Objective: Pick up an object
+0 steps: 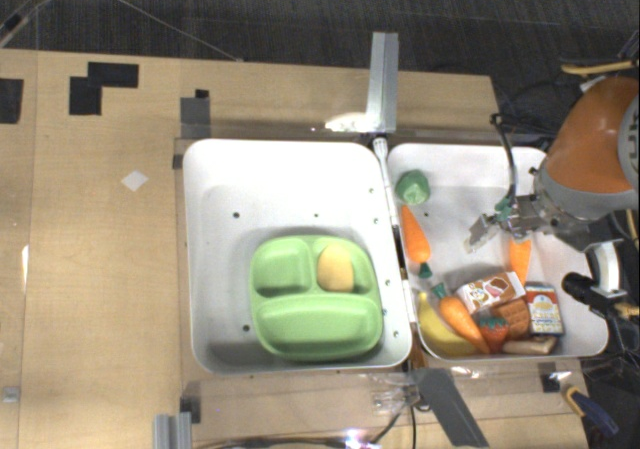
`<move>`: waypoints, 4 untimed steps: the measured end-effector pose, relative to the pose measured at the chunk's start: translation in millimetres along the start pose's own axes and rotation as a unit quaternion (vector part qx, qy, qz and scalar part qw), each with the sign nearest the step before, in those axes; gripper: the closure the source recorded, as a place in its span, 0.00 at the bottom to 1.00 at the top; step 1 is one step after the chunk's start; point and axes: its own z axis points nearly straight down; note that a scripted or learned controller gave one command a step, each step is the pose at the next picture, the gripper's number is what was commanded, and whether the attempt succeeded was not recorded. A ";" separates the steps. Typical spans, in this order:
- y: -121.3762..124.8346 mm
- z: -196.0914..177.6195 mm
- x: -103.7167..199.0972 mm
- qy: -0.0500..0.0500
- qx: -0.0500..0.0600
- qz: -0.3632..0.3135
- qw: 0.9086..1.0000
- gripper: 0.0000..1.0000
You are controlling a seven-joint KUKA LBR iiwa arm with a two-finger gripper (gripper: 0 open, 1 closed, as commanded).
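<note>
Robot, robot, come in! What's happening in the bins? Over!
Gripper over right bin, holding nothing. Toy food piled at near end. Orange carrot beside gripper. Yellow fruit on green tray, left bin.

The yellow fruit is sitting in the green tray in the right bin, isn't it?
Not quite. The yellow fruit does sit in the green tray, but that tray is in the left bin, as the camera view shows.

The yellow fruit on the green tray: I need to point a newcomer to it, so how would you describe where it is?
Find the left white bin, which holds a green divided tray. In the tray's upper right compartment sits the yellow fruit, rounded like a lemon. It is the one item on the tray; the other toy foods lie in the right bin.
</note>
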 end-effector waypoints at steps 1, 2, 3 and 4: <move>6.6 39.5 -41.6 0.003 -0.007 -0.073 0.997 0.00; 0.5 -19.4 -59.7 -0.002 -0.003 -0.110 0.994 0.00; 5.0 34.0 -60.9 -0.001 -0.003 -0.088 0.996 0.00; 7.4 22.0 -60.6 -0.003 -0.006 -0.089 0.996 1.00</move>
